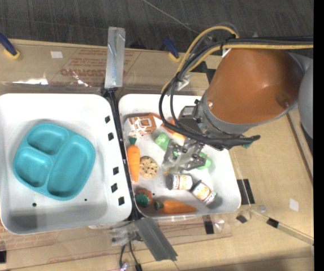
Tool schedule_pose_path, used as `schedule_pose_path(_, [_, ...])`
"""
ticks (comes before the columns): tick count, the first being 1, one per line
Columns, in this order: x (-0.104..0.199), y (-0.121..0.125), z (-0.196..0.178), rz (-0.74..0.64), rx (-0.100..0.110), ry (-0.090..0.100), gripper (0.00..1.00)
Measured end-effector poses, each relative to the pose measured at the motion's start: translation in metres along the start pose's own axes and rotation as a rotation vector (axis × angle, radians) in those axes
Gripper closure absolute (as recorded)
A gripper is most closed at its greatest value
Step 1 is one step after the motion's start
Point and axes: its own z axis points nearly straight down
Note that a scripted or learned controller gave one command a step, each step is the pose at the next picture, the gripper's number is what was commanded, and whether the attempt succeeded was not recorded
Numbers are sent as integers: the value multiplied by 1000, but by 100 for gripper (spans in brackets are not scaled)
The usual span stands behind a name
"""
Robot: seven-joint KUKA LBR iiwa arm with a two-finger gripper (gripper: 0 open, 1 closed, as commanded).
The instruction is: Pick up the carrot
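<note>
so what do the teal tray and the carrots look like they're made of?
Teal tray: looks like moulded plastic, smooth and semi-matte, with rounded compartment walls in one even colour. Carrots, one by the divider and one at the front wall: probably toy plastic, going by the uniform orange with a slight sheen; rubber or foam can't be ruled out.

Two white bins: left bin (3, 151), right bin (229, 176). One teal divided plate (53, 161), inside the left bin. Inside the right bin: two carrots, one (133, 160) along its left wall, the other (176, 208) by its near wall; one cookie (148, 166); one brown packet (143, 124); two small jars (180, 181) (204, 192); two or three green items (162, 140), partly hidden.
</note>
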Motion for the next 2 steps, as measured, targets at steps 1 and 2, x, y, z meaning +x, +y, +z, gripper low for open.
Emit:
schedule_pose_path(1, [48, -22, 57, -339, -10, 2, 100])
schedule_pose_path(2, [64, -36, 199, -240, 7, -5, 100])
